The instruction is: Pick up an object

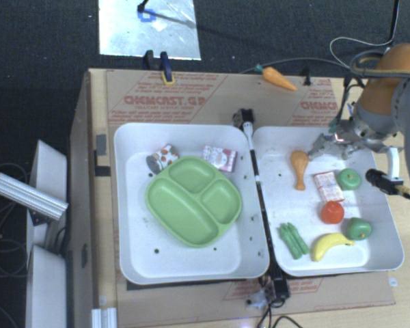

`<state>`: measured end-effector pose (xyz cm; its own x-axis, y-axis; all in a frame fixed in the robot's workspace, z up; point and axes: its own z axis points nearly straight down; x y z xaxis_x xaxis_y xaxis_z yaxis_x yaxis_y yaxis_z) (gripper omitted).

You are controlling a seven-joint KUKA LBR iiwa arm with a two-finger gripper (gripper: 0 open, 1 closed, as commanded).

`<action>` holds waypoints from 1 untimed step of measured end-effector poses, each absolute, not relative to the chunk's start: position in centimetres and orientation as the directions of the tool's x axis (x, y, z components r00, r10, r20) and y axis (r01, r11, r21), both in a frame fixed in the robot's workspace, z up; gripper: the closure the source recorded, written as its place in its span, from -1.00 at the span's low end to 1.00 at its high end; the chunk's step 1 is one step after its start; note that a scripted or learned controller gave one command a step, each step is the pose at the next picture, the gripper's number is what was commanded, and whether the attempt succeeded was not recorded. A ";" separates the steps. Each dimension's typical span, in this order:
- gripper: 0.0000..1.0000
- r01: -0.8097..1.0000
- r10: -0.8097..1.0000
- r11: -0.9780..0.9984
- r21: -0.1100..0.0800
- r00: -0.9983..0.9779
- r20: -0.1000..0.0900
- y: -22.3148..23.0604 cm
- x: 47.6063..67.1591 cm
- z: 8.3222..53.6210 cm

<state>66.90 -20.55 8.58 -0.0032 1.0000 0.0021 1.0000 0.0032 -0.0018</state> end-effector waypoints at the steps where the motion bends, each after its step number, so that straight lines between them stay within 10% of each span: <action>1: -1.00 1.000 1.000 0.005 0.003 -0.005 0.000 -18.4 66.9 8.5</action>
